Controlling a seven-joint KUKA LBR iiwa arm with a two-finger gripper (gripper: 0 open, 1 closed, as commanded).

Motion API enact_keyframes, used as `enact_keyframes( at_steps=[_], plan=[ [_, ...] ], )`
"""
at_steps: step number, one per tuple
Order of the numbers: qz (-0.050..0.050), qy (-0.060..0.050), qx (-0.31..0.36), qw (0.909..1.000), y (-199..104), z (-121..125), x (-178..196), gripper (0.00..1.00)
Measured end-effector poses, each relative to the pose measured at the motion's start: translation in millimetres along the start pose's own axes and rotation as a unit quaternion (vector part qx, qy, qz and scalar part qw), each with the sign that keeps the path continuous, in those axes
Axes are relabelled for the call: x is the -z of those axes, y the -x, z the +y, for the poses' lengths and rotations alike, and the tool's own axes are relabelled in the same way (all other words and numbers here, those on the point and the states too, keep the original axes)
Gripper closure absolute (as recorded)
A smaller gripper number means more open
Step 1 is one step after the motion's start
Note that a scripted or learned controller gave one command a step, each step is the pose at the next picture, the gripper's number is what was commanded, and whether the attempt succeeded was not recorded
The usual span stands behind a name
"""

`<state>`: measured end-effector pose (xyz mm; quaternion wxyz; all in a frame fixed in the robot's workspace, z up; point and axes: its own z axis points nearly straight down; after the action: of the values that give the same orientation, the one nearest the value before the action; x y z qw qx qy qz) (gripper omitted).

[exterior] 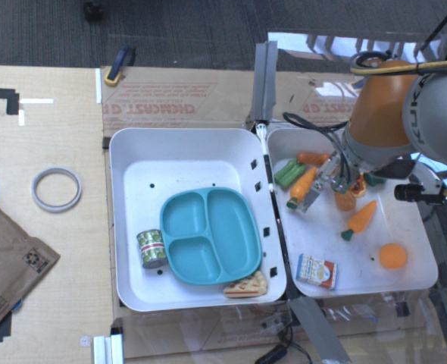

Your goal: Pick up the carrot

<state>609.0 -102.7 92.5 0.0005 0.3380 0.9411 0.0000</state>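
Note:
An orange carrot (302,183) lies in the right bin (413,279) near its left wall, next to a green vegetable (288,173). A second carrot-like piece with a green end (361,218) lies further right, toward the bin's middle. My gripper (310,196) is low in the right bin, its tip right against the lower right side of the first carrot. The view does not show the carrot being held. The grey arm with its orange band (382,105) covers the bin's far right part.
The right bin also holds an orange ball (393,255), a small printed box (317,271), an orange piece (312,158) and a small orange item (345,200). In the left bin (132,158) lie a teal divided plate (209,235), a can (151,249) and a waffle-like piece (246,286).

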Motion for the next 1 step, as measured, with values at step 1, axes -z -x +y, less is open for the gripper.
enact_keyframes(
  at_steps=[1],
  plan=[
    [-0.001,0.001,-0.001,1.0,0.9,0.2,9.7,1.0]
  ],
)
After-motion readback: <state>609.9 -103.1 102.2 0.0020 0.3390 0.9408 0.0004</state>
